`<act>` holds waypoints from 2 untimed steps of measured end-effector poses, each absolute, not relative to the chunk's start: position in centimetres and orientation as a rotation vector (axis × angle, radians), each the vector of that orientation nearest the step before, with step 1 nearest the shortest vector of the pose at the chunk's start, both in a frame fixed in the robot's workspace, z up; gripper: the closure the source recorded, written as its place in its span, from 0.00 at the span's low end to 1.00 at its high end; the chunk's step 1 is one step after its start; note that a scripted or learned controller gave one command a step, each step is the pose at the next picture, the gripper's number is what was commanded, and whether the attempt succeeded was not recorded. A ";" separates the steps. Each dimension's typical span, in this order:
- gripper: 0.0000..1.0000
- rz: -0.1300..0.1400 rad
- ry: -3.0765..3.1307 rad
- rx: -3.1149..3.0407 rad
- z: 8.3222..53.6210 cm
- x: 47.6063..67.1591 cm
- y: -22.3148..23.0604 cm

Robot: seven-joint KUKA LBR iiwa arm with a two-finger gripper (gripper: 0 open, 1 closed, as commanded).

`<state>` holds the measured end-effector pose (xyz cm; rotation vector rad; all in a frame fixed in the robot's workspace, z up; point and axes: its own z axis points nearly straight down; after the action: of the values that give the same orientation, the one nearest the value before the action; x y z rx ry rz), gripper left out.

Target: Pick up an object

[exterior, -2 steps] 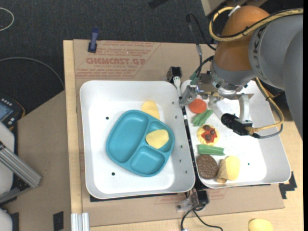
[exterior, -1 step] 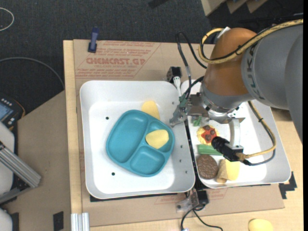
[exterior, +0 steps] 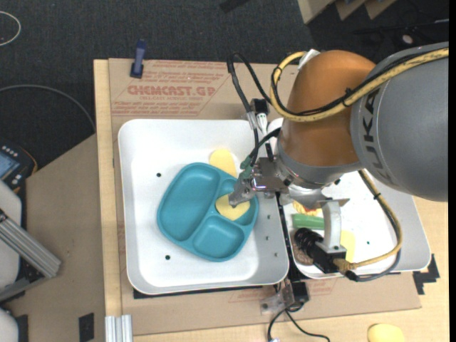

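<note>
A teal divided plate (exterior: pixel 196 209) lies tilted in the left white bin (exterior: pixel 142 184). One pale yellow piece (exterior: pixel 221 160) rests just beyond the plate's far rim, and another yellow piece (exterior: pixel 229 206) lies in the plate's right compartment. My gripper (exterior: pixel 246 189) hangs low over the plate's right edge, right above that second yellow piece. The big orange and grey wrist hides most of the right bin (exterior: pixel 410 244).
In the right bin a green object (exterior: pixel 308 221) and a yellow object (exterior: pixel 348 242) peek out under the arm. A blue clip (exterior: pixel 138 59) sits on the cardboard behind the bins. The divider between the bins (exterior: pixel 272 230) runs just right of the plate.
</note>
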<state>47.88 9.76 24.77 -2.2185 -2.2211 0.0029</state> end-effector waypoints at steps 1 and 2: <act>1.00 -0.001 -2.222 -2.221 25.7 48.1 9.7; 1.00 -0.010 -2.223 -2.230 37.8 48.0 5.3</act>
<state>47.99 5.29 37.79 -2.2295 -2.2231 -0.0104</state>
